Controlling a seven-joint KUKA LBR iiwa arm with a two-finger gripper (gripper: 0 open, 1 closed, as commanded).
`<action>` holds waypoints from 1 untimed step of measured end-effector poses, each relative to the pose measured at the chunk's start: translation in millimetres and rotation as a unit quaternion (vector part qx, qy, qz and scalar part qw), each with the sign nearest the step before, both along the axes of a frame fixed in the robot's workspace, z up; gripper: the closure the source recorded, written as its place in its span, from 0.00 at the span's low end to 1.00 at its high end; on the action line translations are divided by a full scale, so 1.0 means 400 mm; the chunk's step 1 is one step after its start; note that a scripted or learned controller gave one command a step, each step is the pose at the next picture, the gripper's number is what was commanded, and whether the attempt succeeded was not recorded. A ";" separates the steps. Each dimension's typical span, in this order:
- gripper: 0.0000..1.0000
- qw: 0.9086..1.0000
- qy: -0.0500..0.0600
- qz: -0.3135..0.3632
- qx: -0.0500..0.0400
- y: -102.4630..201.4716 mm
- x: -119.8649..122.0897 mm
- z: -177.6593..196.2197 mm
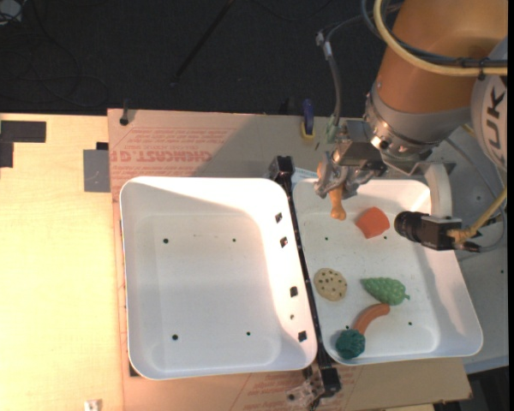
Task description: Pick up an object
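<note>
Where the arm reached in at upper right, the gripper (338, 191) hung over the right bin (450, 315), clamped on a small orange stick (337, 205) dangling from its tips. The stick looked light, stiff and smooth, best taken mid-length. Listed outward: red block (373, 222), speckled cookie (331, 283), knobbly green fruit (385, 290), curved sausage (370, 317), teal ball (351, 344).
</note>
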State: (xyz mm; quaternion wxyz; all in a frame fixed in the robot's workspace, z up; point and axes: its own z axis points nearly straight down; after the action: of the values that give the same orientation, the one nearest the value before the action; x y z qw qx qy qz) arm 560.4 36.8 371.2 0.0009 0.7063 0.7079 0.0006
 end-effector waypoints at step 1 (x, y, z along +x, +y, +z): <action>1.00 1.000 0.009 -0.002 -0.001 -0.054 -0.067 -0.219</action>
State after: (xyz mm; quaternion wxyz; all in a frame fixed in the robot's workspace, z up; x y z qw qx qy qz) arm 533.4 15.3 283.4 -0.0048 0.7079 0.7063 -0.0063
